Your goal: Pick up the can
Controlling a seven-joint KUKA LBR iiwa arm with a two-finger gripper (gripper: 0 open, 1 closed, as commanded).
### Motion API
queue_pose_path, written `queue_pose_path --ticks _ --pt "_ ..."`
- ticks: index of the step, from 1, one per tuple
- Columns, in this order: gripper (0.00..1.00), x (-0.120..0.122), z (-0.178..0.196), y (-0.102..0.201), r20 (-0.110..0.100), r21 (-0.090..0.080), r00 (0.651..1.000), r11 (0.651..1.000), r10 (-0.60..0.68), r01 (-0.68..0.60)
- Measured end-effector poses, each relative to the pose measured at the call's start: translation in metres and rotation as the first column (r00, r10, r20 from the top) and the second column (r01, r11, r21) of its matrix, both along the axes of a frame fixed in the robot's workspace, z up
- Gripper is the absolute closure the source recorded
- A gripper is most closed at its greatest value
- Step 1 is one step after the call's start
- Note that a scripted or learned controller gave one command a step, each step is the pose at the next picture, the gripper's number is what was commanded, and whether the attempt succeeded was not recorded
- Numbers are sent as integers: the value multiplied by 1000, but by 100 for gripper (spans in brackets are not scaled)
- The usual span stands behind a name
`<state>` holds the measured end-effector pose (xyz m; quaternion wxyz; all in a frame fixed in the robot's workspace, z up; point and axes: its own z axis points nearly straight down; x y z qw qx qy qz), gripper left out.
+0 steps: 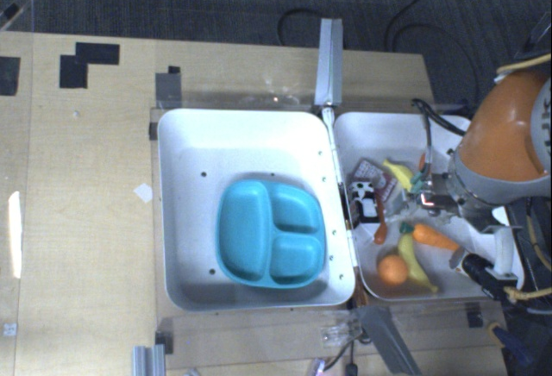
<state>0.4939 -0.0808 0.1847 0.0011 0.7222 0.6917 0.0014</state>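
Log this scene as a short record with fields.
left bin: holds a blue divided tray
right bin: toy food and clutter
fruit: two bananas, an orange, a carrot
can: dark item by the divider, identity uncertain
arm: over the right bin, reaching in from the right
tool: low among the items; grip unclear

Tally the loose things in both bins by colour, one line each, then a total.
Blue: 1, the divided tray, left bin.
Yellow: 2, the bananas, right bin.
Orange: 2, the carrot and the orange fruit.
Dark: 1, the printed packet.
Total: 6 that I can make out.
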Motion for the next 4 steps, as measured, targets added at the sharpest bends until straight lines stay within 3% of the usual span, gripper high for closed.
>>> queue_pose_path --ticks 1,2,3,4 --pt "0 -5 62 0 2 0 970 970 -243 243" --pt "0 67 -1 40 -2 0 971 971 -239 239" --pt "0 103 47 -19 2 0 957 957 -291 291" --pt "0 126 48 27 2 0 984 984 -176 176"
